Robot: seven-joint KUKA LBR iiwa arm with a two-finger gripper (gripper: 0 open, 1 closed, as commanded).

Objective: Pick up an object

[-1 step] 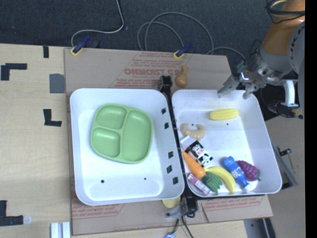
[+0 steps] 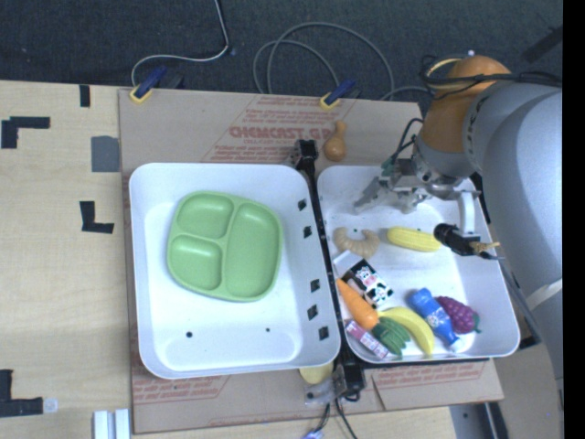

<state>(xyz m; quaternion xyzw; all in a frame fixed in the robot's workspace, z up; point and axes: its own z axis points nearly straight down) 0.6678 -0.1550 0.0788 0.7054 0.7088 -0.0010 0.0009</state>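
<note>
A green divided plate lies in the left bin.

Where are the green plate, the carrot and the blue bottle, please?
green plate (image 2: 224, 245): camera view, centre ridge.
carrot (image 2: 357, 304): camera view, middle of body.
blue bottle (image 2: 432, 315): camera view, middle of body.

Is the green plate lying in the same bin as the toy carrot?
No, the green plate lies in the left bin, while the carrot lies in the right bin.

The arm runs off the right edge and covers the right bin's far corner, and the small stuff by the carrot is too tiny to make out.
</note>
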